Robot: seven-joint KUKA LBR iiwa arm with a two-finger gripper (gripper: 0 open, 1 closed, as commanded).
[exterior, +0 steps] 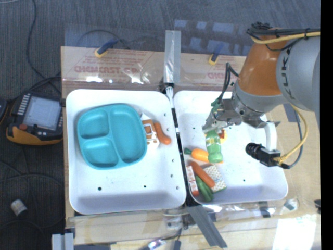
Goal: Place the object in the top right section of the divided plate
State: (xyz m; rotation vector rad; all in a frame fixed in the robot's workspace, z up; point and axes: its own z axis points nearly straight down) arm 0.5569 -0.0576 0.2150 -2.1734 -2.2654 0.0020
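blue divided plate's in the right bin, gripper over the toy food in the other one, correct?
Not quite. The camera view shows the blue divided plate in the left bin, not the right. The gripper is over the toy food in the right bin.

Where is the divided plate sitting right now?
The teal divided plate lies in the left white bin, toward its upper left, with a small orange sausage-like toy just off its right edge.

"KU" (partly cut off) on arm (291, 61)
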